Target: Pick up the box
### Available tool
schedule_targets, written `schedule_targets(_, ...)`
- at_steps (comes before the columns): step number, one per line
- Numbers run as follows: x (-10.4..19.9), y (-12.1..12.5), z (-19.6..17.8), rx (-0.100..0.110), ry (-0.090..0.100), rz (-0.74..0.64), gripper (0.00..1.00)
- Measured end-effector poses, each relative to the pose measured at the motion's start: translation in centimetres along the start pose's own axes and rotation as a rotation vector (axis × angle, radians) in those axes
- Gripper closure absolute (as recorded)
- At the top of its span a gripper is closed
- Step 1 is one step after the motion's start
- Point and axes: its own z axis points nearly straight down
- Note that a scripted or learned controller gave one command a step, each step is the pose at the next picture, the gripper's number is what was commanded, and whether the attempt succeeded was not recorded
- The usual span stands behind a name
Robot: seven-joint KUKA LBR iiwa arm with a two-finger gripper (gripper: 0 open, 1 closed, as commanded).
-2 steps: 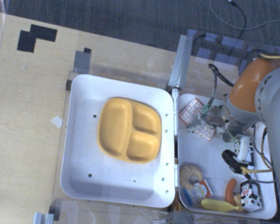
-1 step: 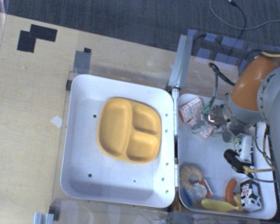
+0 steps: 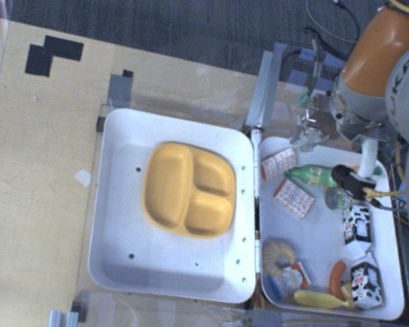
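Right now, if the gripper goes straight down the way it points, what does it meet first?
Probably the small red and white box at the far left corner of the right bin, or the bin floor beside it. The gripper hangs above that corner, but depth is unclear from this slanted view.

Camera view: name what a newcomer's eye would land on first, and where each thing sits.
The yellow divided tray stands out, lying in the middle of the left bin. Next comes the grey arm with its orange band, reaching in at the upper right above the right bin, which is crowded with small items, including a patterned box.
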Motion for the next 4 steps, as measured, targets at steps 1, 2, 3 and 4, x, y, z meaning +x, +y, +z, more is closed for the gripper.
schedule_targets(1,0.0,0.0,0.0,0.001,0.0,0.0,0.0)
schedule_targets(2,-0.8,-0.6,-3.0,0.001,-0.001,0.116,0.0)
schedule_targets(3,-6.0,-2.0,4.0,0.003,0.0,-0.103,0.0)
schedule_targets(4,-9.9,-3.4,-2.7,0.0,-0.001,0.189,0.0)
